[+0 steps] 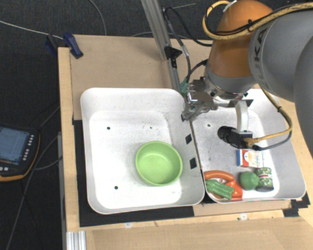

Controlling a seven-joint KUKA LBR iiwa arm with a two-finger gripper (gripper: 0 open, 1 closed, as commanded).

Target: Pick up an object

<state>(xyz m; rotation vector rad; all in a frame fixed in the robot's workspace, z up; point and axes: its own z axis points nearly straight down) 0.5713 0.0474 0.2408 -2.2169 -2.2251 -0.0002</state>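
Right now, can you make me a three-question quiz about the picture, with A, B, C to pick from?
1. Where is the green bowl?
A. left bin
B. right bin
C. on the floor

2. What colour is the band on the arm above the gripper?
A. blue
B. orange
C. pink

3. How does the bowl sit?
A. upside down
B. on its side
C. open side up

Answers:
1 A, it rests inside the left bin.
2 B, the rounded part above the wrist is orange.
3 C, you can see its hollow inside.
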